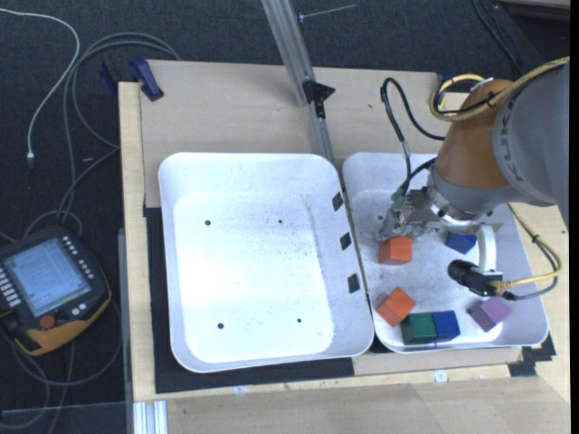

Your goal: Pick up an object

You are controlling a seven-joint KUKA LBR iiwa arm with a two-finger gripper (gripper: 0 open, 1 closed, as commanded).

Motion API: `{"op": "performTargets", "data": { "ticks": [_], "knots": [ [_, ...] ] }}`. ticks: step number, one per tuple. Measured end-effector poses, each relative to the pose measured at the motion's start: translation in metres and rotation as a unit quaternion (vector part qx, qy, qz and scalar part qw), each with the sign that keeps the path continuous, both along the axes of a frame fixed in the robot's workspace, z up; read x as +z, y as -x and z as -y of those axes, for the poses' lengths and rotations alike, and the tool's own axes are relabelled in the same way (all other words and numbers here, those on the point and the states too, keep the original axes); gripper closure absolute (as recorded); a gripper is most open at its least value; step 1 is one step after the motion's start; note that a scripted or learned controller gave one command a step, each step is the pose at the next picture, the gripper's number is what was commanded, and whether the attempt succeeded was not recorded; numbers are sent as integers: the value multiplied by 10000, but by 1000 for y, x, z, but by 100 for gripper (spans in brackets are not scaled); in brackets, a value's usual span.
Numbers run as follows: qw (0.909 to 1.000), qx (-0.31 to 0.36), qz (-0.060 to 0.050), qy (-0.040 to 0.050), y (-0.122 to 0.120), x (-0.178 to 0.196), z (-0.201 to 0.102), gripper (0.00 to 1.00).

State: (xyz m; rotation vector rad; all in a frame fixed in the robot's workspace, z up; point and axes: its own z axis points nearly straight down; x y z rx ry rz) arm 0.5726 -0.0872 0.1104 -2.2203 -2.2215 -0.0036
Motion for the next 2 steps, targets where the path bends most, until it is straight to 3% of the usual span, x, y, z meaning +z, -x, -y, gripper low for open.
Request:
{"op": "performTargets", "data": {
  "ticks": [1,2],
  "knots": [
    [10000,41,32,-4,22,94,-79,100],
    [10000,38,20,-4,-58,89,-140,100]
  ]
}}
